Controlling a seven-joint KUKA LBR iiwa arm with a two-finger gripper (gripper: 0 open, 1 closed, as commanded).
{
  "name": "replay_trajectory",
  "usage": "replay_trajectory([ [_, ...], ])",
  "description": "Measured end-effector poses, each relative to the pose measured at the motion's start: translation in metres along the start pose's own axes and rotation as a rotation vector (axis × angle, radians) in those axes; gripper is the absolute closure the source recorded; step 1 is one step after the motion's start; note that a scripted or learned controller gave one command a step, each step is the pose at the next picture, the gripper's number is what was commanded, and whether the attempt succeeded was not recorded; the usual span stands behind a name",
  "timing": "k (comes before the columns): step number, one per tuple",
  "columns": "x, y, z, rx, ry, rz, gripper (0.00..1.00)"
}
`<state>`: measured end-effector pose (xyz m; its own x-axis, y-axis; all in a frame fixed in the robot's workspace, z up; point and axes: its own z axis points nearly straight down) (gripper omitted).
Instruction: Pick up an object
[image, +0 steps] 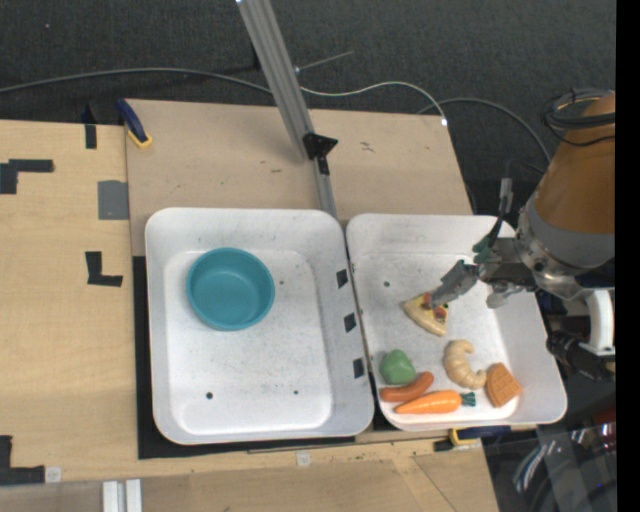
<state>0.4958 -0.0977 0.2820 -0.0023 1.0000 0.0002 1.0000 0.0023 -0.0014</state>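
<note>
The right bin (400, 235) holds several toy foods. A yellow pizza slice (428, 318) lies near its middle. My gripper (438, 294) reaches in from the right at a slant, with its tip right at the slice's upper edge. Whether it touches the slice is unclear. Below lie a tan croissant (461, 362), a green pepper (397, 366), a red sausage (408, 388), an orange carrot (432, 403) and a brown waffle piece (501, 384).
The left bin (170, 400) holds a teal bowl (231, 288) in its upper left part. A grey metal pole (285, 80) slants down to the bins' shared back corner. Cables run across the dark floor behind the bench.
</note>
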Motion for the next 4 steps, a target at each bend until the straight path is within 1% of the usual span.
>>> replay_trajectory([
  [1,0.000,0.000,0.000,0.000,0.000,0.000,0.00],
  [3,-0.001,0.008,0.090,0.006,0.001,0.001,0.00],
  [4,0.004,0.009,0.153,0.008,0.001,0.001,0.00],
])
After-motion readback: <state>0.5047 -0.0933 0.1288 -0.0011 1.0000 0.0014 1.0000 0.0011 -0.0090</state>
